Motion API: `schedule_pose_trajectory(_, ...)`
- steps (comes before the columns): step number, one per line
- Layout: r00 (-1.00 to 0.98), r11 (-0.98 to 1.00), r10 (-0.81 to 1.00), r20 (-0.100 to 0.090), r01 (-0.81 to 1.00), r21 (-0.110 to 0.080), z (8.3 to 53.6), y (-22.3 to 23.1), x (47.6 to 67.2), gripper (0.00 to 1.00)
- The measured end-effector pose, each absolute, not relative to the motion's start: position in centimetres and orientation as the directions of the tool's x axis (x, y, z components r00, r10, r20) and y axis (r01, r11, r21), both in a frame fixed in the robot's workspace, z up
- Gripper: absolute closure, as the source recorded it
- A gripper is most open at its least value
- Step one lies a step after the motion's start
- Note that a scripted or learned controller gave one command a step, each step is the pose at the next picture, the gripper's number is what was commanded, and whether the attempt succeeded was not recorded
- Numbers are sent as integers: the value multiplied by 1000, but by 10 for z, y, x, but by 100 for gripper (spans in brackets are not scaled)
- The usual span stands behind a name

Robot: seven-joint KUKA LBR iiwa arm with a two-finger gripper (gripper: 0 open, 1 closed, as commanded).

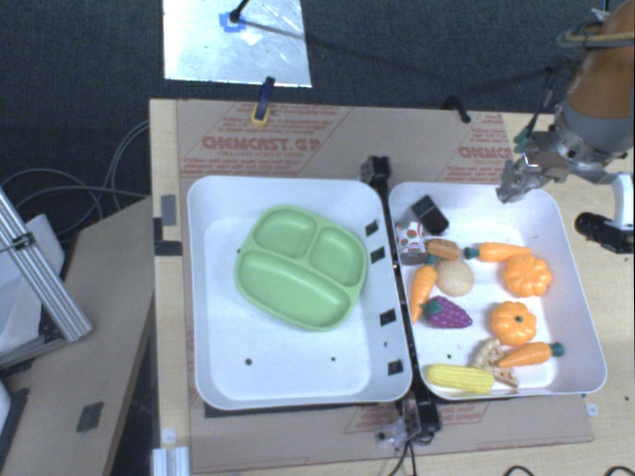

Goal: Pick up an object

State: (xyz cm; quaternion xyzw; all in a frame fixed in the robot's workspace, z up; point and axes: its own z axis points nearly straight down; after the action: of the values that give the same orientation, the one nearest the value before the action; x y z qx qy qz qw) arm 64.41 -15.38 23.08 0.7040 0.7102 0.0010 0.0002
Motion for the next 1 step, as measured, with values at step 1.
schedule_pose_trajectory(1,-7,7,1000,2,1000,-2,219,-119,609,100)
